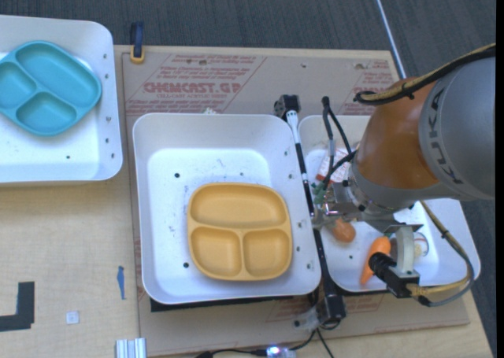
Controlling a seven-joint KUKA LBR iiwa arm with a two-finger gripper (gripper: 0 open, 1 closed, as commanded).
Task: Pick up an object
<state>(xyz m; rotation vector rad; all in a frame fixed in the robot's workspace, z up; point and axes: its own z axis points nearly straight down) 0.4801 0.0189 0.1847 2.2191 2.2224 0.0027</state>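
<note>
Left to right:
- Far left: sky-blue three-compartment plastic plate on a separate white tray. Well apart from the arm, so ignore it.
- Left white bin on the table: tan-yellow three-compartment plastic plate, lying flat toward the near side. It's broad and low-edged, which I'd judge a poor target for a two-point grasp.
- Right white bin: the pincer is low over its left part, just beside the wall shared with the left bin. The wrist and cables cover it, so I can't tell if it's open or closed. Nothing is visibly gripped.

Likely targets, both in the right bin:
- Small round orange piece: just beside the pincer, on its near-right side. It may be touching the pincer, but I can't confirm that.
- Orange carrot-shaped piece: further right and nearer the camera. Its long axis runs steeply, from upper right to lower left in the view, and the robot's hardware partly covers it.

Key relation: the round piece is closest, offset toward the near edge and slightly right of the pincer. My read is that the next move needs a small shift that way before closing. The main risk is the shared wall tight on the pincer's left.
</note>
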